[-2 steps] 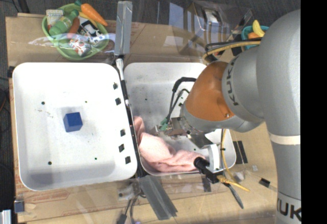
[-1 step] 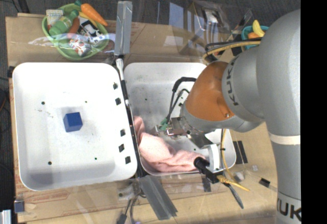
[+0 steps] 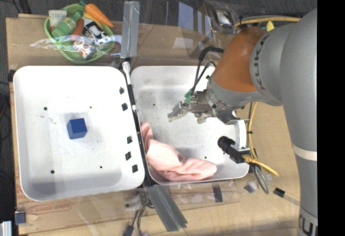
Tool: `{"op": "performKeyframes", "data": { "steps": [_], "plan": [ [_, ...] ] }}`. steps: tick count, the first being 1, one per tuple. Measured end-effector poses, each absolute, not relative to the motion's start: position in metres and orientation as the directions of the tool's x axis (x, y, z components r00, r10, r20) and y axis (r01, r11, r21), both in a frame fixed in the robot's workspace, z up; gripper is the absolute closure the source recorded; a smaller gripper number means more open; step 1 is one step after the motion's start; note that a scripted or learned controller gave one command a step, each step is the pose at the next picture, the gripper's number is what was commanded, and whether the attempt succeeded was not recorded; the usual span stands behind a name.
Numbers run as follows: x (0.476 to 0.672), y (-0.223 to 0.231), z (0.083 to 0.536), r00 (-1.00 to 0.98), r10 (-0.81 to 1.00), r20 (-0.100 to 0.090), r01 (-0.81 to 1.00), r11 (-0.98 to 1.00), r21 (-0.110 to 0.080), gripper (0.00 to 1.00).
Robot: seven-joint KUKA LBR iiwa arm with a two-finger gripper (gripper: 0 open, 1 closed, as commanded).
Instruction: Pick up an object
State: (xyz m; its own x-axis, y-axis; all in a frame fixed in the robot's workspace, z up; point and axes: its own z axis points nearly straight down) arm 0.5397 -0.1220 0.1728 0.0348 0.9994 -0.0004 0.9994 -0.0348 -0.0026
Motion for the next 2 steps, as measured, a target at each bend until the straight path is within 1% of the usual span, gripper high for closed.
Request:
{"op": "performKeyframes", "data": {
  "steps": [1, 2],
  "plan": [
    [0.480, -0.125, 0.092, -0.073, 0.997, 0.002, 0.997, 0.073, -0.001, 0.00],
    [0.477, -0.137, 0.137, -0.082, 0.997, 0.001, 0.997, 0.082, -0.002, 0.00]
  ]
}}
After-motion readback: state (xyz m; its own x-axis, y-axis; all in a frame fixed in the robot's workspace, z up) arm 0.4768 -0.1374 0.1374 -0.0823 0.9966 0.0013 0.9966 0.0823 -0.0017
